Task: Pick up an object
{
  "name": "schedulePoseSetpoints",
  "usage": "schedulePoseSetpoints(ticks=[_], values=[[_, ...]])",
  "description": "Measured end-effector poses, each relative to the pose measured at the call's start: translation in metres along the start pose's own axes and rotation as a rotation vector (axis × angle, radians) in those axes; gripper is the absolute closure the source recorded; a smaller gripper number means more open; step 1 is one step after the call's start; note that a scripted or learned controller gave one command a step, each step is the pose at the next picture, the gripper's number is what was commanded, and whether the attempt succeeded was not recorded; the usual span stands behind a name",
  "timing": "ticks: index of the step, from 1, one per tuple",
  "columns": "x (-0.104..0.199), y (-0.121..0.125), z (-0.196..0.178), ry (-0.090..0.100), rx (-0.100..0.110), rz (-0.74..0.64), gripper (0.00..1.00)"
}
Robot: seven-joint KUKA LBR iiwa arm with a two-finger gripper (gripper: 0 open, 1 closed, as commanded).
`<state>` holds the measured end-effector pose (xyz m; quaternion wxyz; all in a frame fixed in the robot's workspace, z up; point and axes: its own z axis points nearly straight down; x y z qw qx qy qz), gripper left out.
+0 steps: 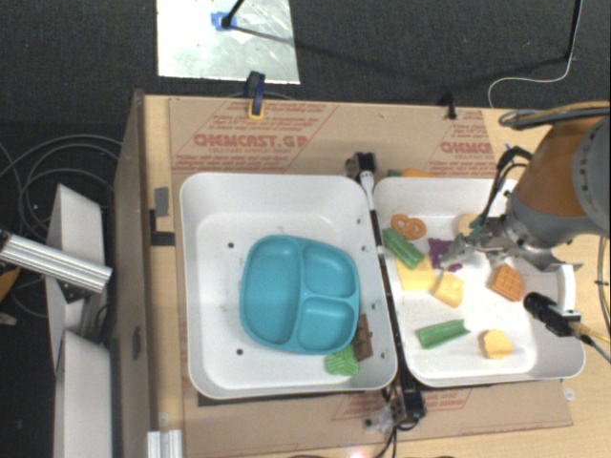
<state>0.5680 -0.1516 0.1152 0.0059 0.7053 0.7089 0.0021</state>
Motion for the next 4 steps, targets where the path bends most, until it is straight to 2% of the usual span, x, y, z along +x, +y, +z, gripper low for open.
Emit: schedulePoseSetpoints(ticks=[1,2,3,4], values=[[0.022,0.01,0.032,0.006,0.011,-0.001,0.0],[0.019,-0.063,0.031,0.007,0.017,0.007,0.0],[0.011,0.005,0.03,0.003,0.004,-0.001,0.0],[0.004,-0.063,0.031,0.007,0.016,0.007,0.0]])
